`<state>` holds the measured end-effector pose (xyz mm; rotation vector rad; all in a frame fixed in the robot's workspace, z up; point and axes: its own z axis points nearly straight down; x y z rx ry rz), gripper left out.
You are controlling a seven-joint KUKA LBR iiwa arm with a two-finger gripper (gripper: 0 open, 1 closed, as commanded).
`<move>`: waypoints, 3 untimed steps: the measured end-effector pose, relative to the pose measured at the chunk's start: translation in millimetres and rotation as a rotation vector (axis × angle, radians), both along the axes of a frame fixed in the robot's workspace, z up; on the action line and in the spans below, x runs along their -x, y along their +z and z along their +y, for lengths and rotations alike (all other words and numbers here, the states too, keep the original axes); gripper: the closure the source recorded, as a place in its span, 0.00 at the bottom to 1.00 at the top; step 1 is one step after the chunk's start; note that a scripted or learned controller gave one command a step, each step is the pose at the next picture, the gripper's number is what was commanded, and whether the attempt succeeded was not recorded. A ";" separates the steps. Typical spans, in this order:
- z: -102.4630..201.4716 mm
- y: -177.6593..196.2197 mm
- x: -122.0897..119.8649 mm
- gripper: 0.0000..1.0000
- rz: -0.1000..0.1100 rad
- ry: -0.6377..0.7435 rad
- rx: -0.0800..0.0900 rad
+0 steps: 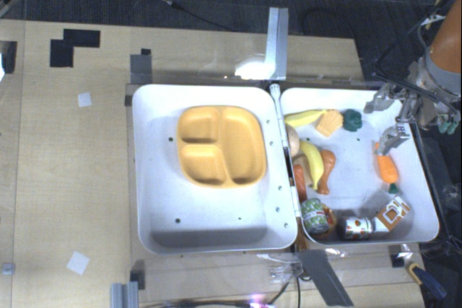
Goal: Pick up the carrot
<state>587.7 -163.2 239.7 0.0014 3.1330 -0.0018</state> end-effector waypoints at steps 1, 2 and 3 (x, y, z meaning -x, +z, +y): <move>-34.5 -117.9 20.2 0.00 0.009 0.033 -0.002; -28.5 -149.8 -35.1 0.00 0.015 -0.082 -0.001; -39.8 -150.5 24.2 0.00 -0.003 -0.026 0.001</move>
